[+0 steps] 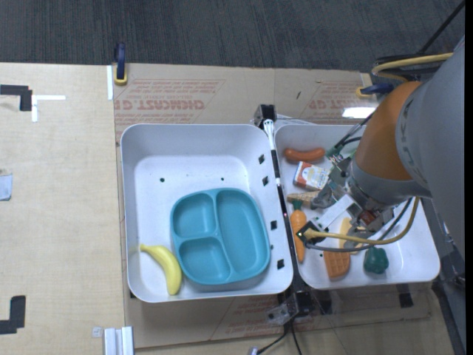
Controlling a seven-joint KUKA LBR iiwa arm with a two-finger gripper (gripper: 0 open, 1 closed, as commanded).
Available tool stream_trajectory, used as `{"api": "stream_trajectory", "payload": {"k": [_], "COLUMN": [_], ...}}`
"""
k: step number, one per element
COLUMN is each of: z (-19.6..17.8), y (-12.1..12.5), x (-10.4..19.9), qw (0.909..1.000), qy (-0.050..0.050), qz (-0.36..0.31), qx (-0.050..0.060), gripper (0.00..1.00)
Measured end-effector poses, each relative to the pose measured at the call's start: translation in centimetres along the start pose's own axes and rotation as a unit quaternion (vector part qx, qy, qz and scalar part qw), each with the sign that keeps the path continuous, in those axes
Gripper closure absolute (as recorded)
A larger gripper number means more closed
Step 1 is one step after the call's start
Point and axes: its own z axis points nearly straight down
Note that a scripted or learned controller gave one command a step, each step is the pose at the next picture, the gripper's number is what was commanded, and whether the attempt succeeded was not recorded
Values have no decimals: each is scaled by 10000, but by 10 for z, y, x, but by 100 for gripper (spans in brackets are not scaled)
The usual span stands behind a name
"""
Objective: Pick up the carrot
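Orange, tapered carrot [298, 231] lies beside the gripper [319, 214], whose grip I cannot tell.

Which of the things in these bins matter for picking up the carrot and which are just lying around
For the job:
carrot
gripper
right bin

Lying about:
banana
teal divided plate
sausage
corn cob
green vegetable
left bin

The tool [323, 211] hangs low in the right bin [421, 261] just beside the carrot [298, 231].
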Motion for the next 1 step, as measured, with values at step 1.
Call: {"api": "stream_trajectory", "payload": {"k": [1], "z": [0], "y": [0], "x": [-7], "qw": [9992], "qy": [1], "qz": [393], "qx": [0], "gripper": [0]}}
